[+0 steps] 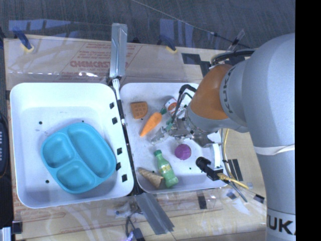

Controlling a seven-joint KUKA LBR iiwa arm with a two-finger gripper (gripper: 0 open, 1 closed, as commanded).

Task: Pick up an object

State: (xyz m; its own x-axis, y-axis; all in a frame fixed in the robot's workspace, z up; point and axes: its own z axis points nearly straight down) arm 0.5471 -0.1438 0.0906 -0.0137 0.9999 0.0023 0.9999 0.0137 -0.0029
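Orange carrot, mid right bin: probably light, stiff, tapered; grip thick middle. Gripper just beside it, finger state indiscernible.

A robotics lab test bench: a grey industrial arm with an orange band reaches over two shallow white bins set side by side on a taped, plastic-covered work surface. Toy food and a blue divided tray fill the bins, with grey carpet beyond the bench.

Hand fingers blurred, indistinct.
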